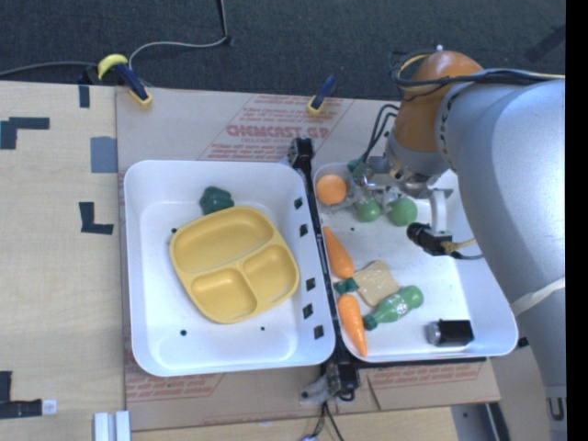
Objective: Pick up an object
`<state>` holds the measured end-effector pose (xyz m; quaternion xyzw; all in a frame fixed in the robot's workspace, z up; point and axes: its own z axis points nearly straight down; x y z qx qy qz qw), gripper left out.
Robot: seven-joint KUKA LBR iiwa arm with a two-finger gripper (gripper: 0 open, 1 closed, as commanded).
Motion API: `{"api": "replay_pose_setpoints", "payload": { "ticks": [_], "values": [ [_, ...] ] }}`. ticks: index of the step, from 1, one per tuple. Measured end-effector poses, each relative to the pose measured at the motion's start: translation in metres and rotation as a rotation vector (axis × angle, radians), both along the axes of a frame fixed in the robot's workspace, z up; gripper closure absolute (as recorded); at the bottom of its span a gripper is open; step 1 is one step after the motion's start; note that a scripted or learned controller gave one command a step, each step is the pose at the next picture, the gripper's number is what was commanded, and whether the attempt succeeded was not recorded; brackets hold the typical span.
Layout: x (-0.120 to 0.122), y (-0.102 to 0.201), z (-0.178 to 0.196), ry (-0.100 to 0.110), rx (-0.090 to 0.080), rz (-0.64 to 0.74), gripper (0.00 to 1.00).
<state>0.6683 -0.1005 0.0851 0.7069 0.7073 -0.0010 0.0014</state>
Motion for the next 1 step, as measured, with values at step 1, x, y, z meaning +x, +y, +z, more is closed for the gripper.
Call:
{"api": "replay_pose_setpoints", "payload": {
  "ticks": [1],
  "values": [
    [0.0, 0.0004, 0.0099, 0.002, -0.001, 0.001, 1.0]
  ]
}}
